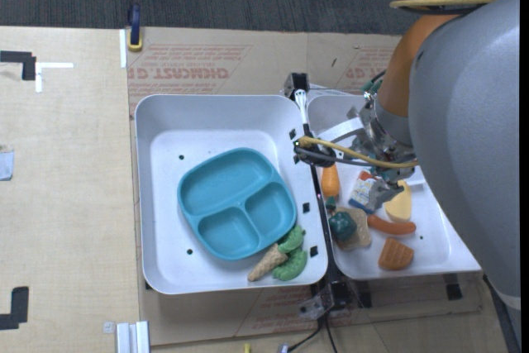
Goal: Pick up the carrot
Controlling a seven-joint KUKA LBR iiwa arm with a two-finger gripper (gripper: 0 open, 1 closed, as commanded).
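Claw (382, 171) of the grey arm (471, 120), lowered into the right bin (434, 260) near that bin's far left part; the orange band (405, 70) sits just above it, and whether the claw is open or closed cannot be told, since the wrist and a yellow cable (347, 151) cover it. Just beside the claw, toward the bin's left wall, lies a small orange piece, taken here for the carrot (331, 180), resting on the bin floor and apart from the claw. Below the claw a white and blue packet (364, 193) and a pale yellow wedge (401, 205) lie close together. Nearer the front edge of the same bin: a dark teal item (340, 221) touching a brown, bread-like piece (357, 229), a red-orange sausage shape (390, 225), and an orange chunk (395, 255) closest to the front rim. Left bin (153, 178), side by side with the right one on the table (62, 202): a blue divided plate (237, 202) with three compartments lies near its middle. At the plate's front right edge, a green leafy item (291, 254) and a tan cone-shaped item (265, 264) touch each other, close to the bin's front right corner. A sheet of cardboard (190, 66) lies under both bins
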